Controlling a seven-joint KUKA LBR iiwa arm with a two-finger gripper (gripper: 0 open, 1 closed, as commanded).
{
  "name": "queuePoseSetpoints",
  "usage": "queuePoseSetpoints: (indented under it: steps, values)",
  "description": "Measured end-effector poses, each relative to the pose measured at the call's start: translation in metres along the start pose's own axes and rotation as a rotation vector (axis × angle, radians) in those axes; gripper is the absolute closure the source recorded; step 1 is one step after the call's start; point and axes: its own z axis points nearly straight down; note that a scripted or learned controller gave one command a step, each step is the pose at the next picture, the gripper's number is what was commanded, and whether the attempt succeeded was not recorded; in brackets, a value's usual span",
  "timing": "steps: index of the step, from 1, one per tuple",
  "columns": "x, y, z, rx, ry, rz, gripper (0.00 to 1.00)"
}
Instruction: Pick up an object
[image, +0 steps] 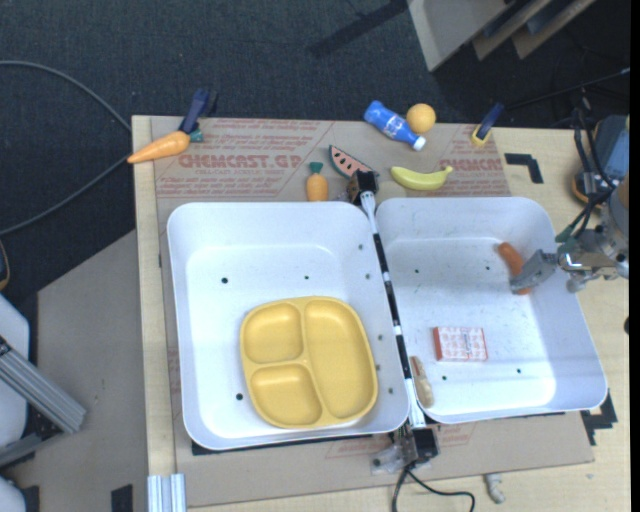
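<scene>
In the right bin (560, 395) lie a small orange-red sausage-shaped piece (510, 256) near the far right wall, a flat red-and-white packet (460, 344) on the floor, and a brown stick-shaped piece (421, 382) against the near left wall. My gripper (528, 273) reaches in from the right, low over the bin, its grey tip just below and right of the orange-red piece and close to touching it. Nothing shows as lifted.
The left bin (200, 250) bears a yellow divided plate (308, 360). Behind the bins on the board lie a carrot (158, 148), a watermelon slice (345, 160), a small orange fruit piece (317, 186), a banana (420, 177), a blue bottle (390, 123) and an orange (421, 116).
</scene>
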Motion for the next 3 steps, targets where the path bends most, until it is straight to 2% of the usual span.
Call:
queuePoseSetpoints:
  steps: [1, 2, 3]
  values:
    - [-0.025, 0.069, 0.044, -0.001, -0.001, -0.001, 0.0]
    - [-0.02, 0.093, 0.123, 0.003, 0.011, -0.005, 0.0]
    - [-0.022, 0.094, 0.112, -0.001, 0.002, -0.006, 1.0]
